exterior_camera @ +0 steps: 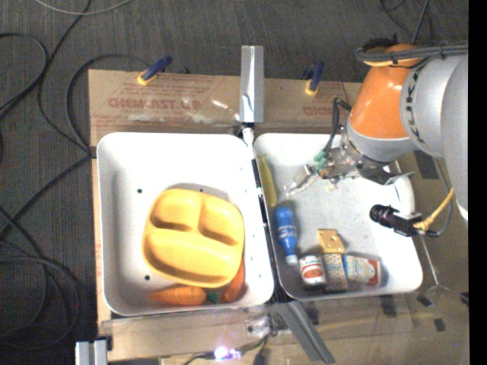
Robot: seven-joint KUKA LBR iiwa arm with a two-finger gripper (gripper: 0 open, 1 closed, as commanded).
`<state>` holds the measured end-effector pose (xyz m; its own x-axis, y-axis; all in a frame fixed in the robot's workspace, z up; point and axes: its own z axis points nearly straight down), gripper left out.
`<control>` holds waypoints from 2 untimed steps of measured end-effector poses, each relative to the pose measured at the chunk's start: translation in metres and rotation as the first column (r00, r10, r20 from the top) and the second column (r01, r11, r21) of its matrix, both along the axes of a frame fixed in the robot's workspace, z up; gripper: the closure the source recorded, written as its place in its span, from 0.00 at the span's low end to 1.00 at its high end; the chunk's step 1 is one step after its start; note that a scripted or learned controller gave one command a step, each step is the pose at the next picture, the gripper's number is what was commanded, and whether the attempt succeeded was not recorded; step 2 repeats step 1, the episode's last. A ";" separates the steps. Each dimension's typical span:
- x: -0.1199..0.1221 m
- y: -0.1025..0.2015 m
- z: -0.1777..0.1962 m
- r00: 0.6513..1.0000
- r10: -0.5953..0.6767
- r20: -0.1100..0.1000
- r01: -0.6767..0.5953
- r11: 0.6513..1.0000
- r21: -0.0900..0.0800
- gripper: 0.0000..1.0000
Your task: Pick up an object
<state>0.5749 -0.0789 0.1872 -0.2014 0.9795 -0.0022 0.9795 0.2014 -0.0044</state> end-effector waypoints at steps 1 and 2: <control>-0.061 -0.032 -0.083 1.000 0.001 0.005 -0.001 1.000 -0.002 0.00; -0.061 -0.032 -0.083 1.000 0.001 0.005 -0.001 1.000 -0.002 0.00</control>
